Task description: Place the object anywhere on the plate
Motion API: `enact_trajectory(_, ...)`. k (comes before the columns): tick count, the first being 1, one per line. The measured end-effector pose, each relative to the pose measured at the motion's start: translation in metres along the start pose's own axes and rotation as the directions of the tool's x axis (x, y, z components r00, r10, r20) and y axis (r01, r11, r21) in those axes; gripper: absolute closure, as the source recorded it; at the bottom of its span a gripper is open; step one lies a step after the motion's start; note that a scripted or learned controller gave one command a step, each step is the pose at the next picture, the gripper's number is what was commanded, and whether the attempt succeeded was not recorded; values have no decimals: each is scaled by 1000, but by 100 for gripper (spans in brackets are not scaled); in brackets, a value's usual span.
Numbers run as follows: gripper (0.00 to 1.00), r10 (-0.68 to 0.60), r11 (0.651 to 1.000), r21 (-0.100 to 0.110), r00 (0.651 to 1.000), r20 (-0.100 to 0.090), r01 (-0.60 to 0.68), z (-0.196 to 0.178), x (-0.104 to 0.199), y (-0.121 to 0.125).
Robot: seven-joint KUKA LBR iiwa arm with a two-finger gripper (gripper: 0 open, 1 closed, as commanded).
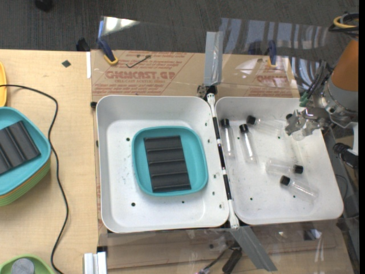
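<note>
A wooden bench (45, 210) carries two white bins, with grey carpet (171, 10) behind; the left bin (114, 210) holds a teal plate (197, 158) with a black ridged insert; clear, black-capped vials (246, 142) lie scattered in the right bin (319, 204); the gripper (297, 124) hovers over its far right corner, grip unclear.

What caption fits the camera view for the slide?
Gripper poised over the right bin of clear vials; teal plate waits in the left bin.
</note>
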State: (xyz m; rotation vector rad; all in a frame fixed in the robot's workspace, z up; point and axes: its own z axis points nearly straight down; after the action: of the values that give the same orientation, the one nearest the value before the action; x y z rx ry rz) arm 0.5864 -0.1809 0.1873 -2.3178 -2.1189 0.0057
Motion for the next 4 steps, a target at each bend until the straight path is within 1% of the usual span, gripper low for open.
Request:
enact_trajectory(1, 0, 0, 1000, -1, 1000, 0, 0, 0, 0, 0)
enact_trajectory(2, 0, -66, 998, -2, 998, 1, 66, -153, 20, -37)
enact_trajectory(3, 0, 45, 999, -1, 999, 0, -45, -253, -15, -23)
enact_trajectory(4, 0, 151, 989, 0, 989, 1, -151, -252, -34, 18)
